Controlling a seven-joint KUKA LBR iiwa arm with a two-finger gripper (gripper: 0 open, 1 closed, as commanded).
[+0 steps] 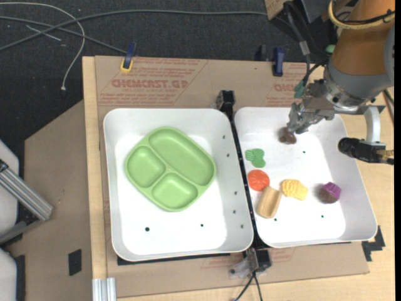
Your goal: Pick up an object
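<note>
Brownish round object (287, 137) under gripper (297, 125)

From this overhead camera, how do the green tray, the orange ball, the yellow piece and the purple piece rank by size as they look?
Largest to smallest as they look:
1. Light green three-compartment plastic tray, by far.
2. Yellow lumpy toy piece.
3. Round orange-red toy ball and dark purple toy piece: these two look about alike, so I would not rank them.
</note>
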